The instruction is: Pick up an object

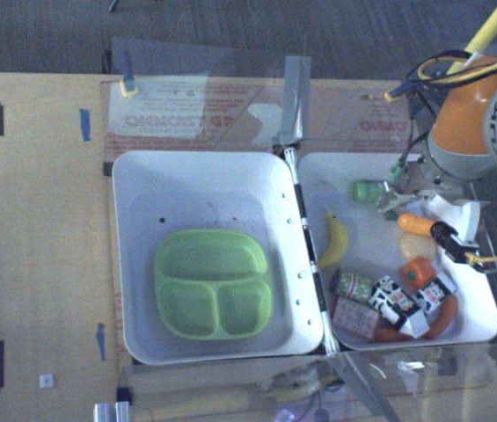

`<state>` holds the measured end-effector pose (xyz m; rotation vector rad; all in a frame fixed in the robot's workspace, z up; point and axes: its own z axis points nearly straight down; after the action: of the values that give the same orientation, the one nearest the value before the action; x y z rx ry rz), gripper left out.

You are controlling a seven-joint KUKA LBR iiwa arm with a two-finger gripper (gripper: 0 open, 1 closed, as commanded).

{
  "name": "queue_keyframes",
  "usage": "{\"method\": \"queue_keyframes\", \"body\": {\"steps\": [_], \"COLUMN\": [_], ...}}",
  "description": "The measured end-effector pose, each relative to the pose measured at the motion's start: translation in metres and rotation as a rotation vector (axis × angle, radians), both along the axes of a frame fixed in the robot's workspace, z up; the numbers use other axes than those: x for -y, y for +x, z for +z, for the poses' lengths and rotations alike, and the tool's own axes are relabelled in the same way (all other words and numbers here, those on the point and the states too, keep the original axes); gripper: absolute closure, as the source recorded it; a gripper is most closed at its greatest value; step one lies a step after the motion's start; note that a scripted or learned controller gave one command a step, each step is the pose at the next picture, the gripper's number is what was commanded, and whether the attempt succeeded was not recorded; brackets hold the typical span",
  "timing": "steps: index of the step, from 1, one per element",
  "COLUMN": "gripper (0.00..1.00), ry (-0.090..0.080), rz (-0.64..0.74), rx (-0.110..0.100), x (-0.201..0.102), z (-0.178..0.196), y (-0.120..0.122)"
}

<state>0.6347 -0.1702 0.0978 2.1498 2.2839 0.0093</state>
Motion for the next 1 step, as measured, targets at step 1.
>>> {"method": "queue_keyframes", "body": {"steps": [1], "gripper": [1.0], "ry": [-0.002], "rz": [-0.164], "rx": [-0.026], "x": [-0.0258], "z": [-0.0016], "y": [0.0163]}}
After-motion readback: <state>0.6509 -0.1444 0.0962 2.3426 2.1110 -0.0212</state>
